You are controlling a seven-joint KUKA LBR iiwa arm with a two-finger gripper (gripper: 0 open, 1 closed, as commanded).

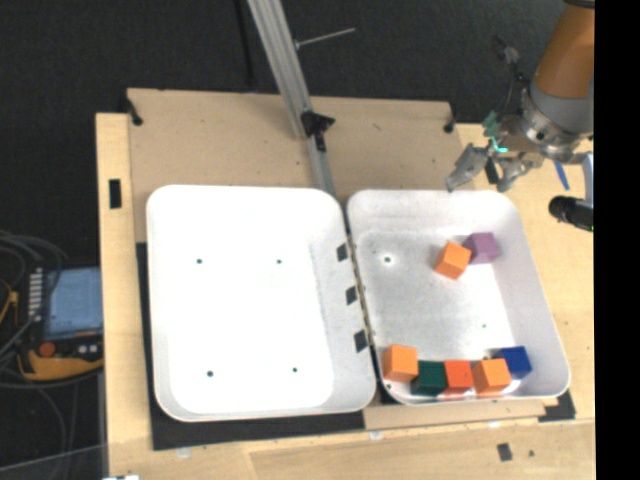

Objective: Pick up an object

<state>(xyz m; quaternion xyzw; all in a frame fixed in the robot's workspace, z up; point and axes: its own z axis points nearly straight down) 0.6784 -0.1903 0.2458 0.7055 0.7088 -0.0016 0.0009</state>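
The left bin (250,298) holds nothing to grasp; the right bin (520,258) carries an orange cube (453,260) touching a purple cube (483,247), with more cubes crowded along its near wall. The gripper (487,166) hovers above the far rim, jaws spread wide and empty (a descent here risks striking the rim, or pinching two touching cubes).

Red block (452,392) mostly hidden behind the orange cubes (475,374) (right bin's (530,298) near wall).

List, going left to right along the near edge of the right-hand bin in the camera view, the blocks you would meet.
Orange block → green block → second orange block → third orange block → blue block, all along the right bin's near wall.
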